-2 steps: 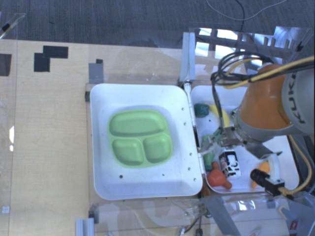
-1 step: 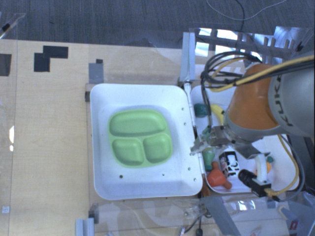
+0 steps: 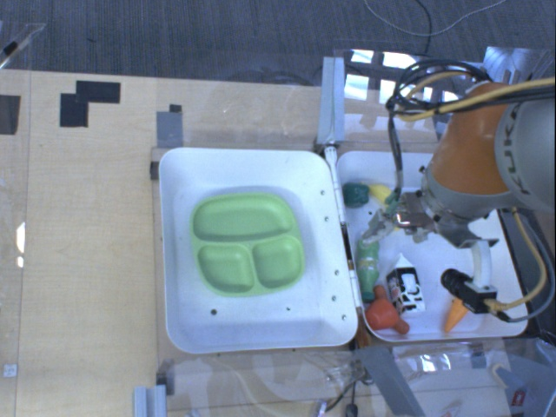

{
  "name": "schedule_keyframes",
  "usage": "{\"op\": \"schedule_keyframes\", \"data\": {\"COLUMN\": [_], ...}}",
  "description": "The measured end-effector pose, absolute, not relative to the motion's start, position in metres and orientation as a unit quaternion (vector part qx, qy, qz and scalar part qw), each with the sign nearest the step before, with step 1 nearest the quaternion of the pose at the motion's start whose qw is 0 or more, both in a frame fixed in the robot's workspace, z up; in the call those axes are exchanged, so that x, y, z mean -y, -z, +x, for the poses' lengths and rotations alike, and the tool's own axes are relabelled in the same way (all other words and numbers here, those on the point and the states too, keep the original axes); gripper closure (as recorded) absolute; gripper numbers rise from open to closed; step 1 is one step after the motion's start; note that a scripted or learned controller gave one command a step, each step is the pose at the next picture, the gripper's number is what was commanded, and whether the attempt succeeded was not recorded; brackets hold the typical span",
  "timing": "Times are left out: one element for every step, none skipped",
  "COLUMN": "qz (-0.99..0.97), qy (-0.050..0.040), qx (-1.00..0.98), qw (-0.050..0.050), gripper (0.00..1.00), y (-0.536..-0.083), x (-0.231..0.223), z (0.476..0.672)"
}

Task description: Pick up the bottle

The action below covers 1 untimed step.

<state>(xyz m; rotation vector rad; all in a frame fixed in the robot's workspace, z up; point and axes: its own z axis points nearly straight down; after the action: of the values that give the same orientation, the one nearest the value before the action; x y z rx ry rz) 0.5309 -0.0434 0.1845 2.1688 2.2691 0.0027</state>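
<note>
With the gripper (image 3: 388,221) just above the green bottle (image 3: 368,266), fingers too hidden to tell their state, it should descend squarely over the bottle's middle.

Grey arm (image 3: 495,159) reaching from right, orange-banded wrist angled down-left

My desk (image 3: 78,233) was pale wood, with black squares (image 3: 87,101) marked near its far left corner. Beyond it lay a dark grey ribbed carpet (image 3: 191,20), a thin cable (image 3: 408,11) looping across it. Daylight glinted off metal brackets (image 3: 332,102) at the far edge.
</note>
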Motion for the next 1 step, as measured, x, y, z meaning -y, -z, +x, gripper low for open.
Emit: {"op": "schedule_keyframes", "data": {"qz": [0.703], "qy": [-0.0006], "qx": [-0.711], "qw": [0.0], "gripper": [0.0], "y": [-0.1842], "x": [0.0035], "z": [0.4873]}}
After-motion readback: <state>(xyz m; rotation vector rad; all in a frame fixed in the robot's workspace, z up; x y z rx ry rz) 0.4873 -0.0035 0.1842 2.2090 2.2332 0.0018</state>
